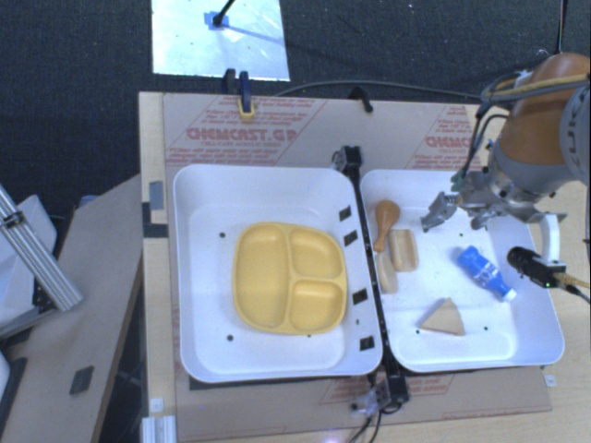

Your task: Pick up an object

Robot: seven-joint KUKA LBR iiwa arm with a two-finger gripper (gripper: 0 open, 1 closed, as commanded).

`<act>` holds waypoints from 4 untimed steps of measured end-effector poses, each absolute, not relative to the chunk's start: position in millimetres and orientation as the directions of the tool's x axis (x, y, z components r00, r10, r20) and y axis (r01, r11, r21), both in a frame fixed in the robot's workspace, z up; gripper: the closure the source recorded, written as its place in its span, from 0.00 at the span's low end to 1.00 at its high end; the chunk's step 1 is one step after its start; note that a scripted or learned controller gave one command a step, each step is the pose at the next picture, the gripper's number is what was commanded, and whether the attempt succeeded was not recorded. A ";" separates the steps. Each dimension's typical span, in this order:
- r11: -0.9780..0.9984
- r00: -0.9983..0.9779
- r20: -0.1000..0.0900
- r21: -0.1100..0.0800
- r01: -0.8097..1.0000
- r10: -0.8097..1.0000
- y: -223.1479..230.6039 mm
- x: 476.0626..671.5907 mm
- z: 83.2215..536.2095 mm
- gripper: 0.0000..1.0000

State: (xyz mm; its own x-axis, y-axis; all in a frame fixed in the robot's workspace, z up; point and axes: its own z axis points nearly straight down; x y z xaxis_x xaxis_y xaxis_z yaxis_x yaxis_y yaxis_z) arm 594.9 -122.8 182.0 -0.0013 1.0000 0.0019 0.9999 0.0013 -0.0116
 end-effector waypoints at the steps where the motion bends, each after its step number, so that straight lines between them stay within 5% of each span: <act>1: 0.003 -0.003 0.000 0.002 1.000 1.000 -122.6 598.0 189.1 0.00; 3: 0.000 0.000 0.000 0.003 1.000 1.000 -116.8 590.2 89.0 0.00; 4: 0.001 -0.001 0.000 0.009 1.000 1.000 -116.3 592.6 103.4 1.00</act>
State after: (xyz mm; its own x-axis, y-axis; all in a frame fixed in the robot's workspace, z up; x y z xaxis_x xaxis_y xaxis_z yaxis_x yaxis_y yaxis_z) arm 592.6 -116.3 103.4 -0.0011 1.0000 0.0003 1.0000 0.0011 0.0093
